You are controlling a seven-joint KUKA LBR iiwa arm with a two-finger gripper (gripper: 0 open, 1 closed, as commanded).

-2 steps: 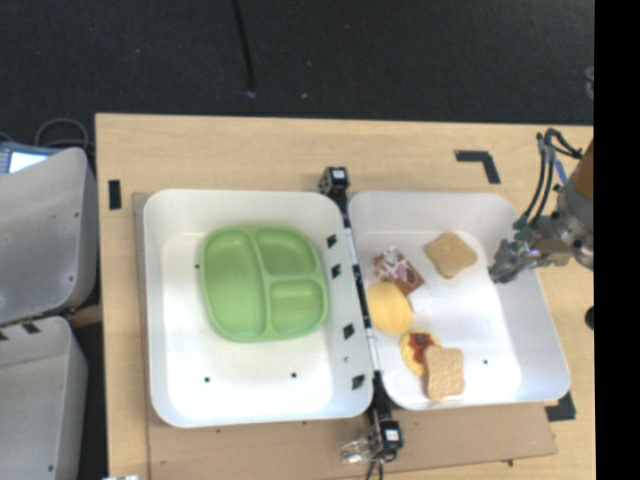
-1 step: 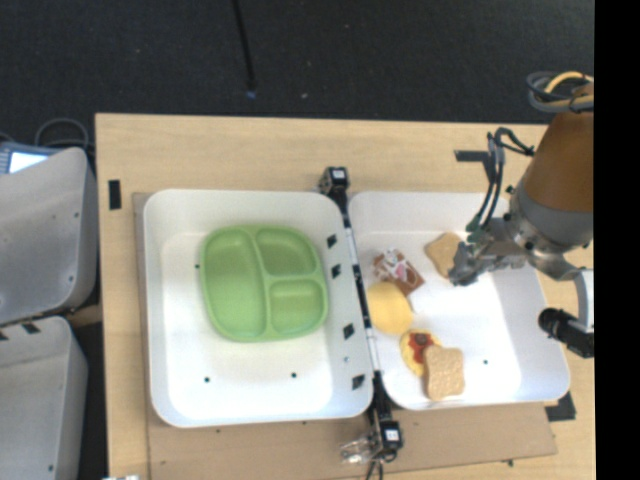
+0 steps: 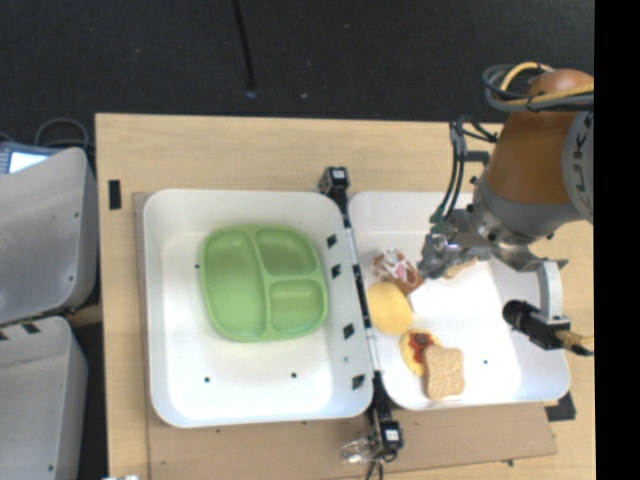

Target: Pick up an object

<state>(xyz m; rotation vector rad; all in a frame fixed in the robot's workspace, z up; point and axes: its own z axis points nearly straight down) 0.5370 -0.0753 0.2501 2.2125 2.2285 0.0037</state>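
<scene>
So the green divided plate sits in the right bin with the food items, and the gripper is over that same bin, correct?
Not quite. The camera view shows the green divided plate alone in the left bin. The food items lie in the right bin, and the gripper is over that right bin.

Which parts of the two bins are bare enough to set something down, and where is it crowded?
Left bin: a bare floor strip borders the green divided plate all round, widest below it. Right bin: bare floor at the right, between the bread slice and the right wall. Crowded: the right bin's left side, with the yellow round item, the small wrapper-like item and the gripper.
</scene>
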